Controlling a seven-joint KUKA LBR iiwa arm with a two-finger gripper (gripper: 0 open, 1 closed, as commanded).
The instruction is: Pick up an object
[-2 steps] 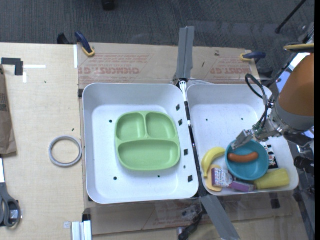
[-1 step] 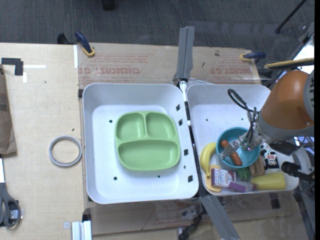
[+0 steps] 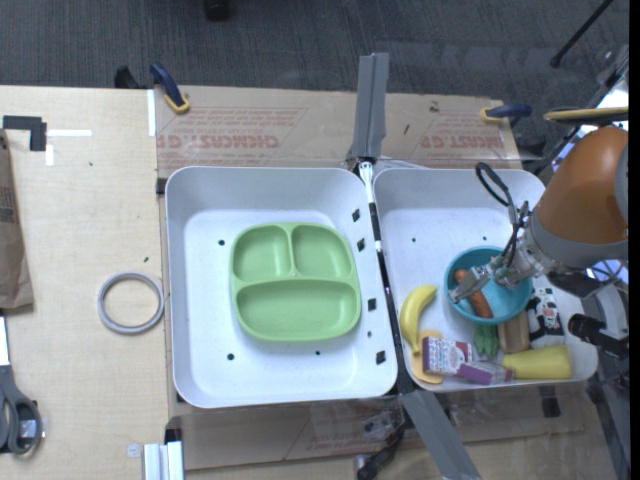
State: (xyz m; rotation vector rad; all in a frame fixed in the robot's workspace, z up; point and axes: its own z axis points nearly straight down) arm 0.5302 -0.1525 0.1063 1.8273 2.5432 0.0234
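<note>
Low over the right-hand bin point(image 3: 420, 193), the gripper point(image 3: 490, 276) hangs at the end of the grey arm point(image 3: 585, 203), which comes in from the right, and its tip sits down inside the mouth of a blue bowl point(image 3: 462, 303). Whether it is parted, closed or clamped on anything I cannot tell, since the dark metal at the tip merges with what lies in the bowl. Directly beneath and slightly to the left of the tip lies an orange-red carrot-like piece point(image 3: 477, 301), which is probably the nearest candidate for the pick; its long axis runs on a diagonal from upper left to lower right across the bowl. It looks to be touching or almost touching the tip, so the coming move turns on a short drop and a wrist angle set across that diagonal, not along it. Outward from the bowl, a banana point(image 3: 414, 313) curves just beside its left rim, a small printed carton point(image 3: 446, 353) lies below, and a yellow bottle point(image 3: 540, 364) rests along the bin's near wall. Well apart, the left-hand bin point(image 3: 190, 268) holds a green divided plate point(image 3: 296, 281), far from the arm's present reach.
</note>
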